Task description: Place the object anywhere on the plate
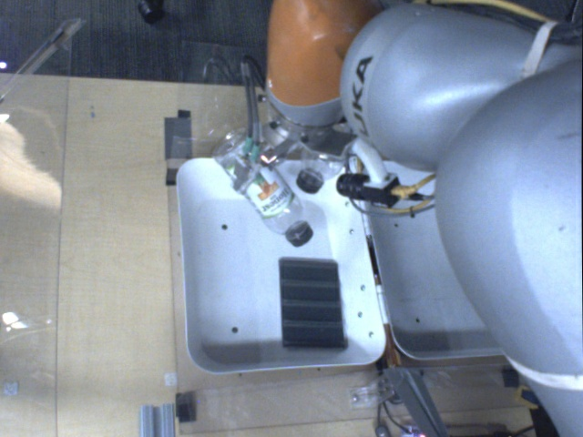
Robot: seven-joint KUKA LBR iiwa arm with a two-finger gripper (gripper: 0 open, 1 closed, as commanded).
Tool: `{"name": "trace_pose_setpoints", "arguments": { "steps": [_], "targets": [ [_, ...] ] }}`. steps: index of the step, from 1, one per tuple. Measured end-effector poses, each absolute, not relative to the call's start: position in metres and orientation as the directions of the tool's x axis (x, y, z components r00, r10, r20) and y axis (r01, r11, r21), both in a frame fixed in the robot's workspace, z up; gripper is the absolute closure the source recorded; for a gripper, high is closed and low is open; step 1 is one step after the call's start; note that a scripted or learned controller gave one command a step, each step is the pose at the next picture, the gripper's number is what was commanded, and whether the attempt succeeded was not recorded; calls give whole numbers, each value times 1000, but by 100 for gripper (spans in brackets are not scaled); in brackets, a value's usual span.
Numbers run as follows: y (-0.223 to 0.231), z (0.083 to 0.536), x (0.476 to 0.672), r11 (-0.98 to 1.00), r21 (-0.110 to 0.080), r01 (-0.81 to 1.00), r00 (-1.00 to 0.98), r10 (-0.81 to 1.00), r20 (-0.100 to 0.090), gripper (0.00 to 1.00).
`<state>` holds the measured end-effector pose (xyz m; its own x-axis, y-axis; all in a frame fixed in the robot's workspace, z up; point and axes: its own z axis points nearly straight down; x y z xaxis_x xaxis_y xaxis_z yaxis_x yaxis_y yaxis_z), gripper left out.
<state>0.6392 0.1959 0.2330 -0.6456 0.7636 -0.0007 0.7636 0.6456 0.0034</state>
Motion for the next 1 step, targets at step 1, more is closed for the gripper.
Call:
{"name": "trace_pose_setpoints", "arguments": {
  "steps": [1],
  "targets": [
    [212,255,605,782,4,623,-782,623,-1,100]
  ]
}}
